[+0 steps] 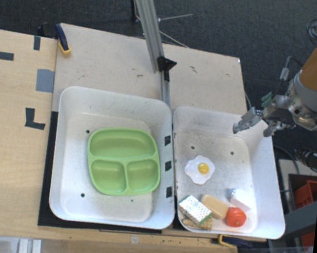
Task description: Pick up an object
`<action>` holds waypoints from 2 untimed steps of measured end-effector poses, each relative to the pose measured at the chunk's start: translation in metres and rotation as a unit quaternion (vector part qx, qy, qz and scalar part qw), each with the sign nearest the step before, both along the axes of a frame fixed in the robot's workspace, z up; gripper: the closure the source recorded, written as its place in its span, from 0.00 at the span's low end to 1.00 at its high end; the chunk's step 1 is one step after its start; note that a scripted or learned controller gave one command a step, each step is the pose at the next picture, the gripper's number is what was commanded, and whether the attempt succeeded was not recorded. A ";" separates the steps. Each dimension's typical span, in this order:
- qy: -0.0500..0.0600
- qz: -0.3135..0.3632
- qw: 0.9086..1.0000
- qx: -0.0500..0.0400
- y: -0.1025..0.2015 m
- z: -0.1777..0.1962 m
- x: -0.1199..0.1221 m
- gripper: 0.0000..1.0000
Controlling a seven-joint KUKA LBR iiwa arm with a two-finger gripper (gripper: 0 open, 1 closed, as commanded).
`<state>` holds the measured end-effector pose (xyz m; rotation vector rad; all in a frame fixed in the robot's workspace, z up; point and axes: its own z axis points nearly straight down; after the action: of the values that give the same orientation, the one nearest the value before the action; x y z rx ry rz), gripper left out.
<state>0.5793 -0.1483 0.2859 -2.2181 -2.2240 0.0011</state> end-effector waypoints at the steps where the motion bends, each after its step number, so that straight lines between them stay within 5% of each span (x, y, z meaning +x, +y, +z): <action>1: 0.000 0.000 1.000 0.000 0.000 0.000 0.000 0.00; 2: 0.003 -0.001 1.000 0.000 0.009 -0.056 -0.006 0.00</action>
<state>0.5730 -0.1391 0.2303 -2.2159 -2.2194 0.0070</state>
